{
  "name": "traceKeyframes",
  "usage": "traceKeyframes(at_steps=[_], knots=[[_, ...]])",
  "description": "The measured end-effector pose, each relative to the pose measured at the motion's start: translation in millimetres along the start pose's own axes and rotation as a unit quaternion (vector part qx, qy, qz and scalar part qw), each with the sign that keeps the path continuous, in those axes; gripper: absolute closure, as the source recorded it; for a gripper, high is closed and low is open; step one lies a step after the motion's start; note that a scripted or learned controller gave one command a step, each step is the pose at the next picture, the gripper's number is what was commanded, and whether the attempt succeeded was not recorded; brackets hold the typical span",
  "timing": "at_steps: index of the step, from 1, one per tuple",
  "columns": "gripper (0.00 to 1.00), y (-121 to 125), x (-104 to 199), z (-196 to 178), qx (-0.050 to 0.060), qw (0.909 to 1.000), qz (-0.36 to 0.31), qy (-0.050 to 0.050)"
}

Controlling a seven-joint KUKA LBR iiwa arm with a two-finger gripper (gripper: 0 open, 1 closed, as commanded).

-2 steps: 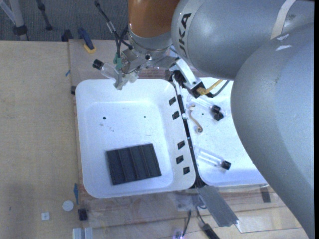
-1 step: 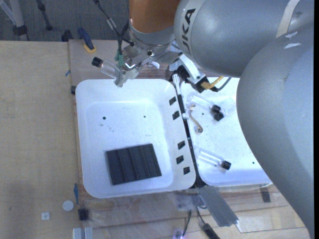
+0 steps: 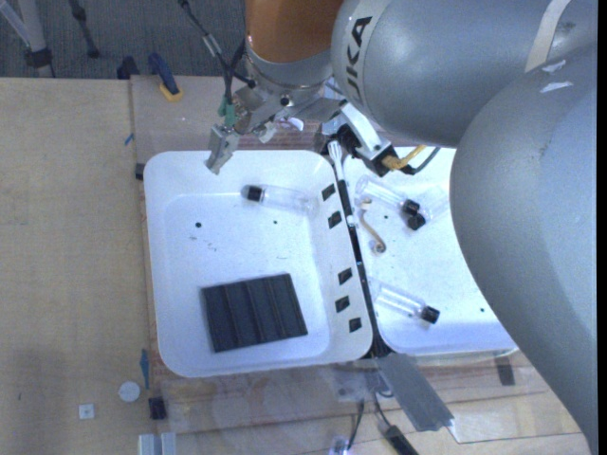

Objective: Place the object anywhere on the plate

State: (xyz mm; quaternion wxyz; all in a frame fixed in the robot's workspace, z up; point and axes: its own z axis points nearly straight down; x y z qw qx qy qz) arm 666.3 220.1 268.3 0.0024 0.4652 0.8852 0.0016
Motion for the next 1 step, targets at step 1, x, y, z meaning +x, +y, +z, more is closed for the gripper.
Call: traceKeyframes(at_steps=[1], knots=[[1.00, 1.3, 0.3, -11.4, -0.003, 1.0000, 0.000, -0.001]])
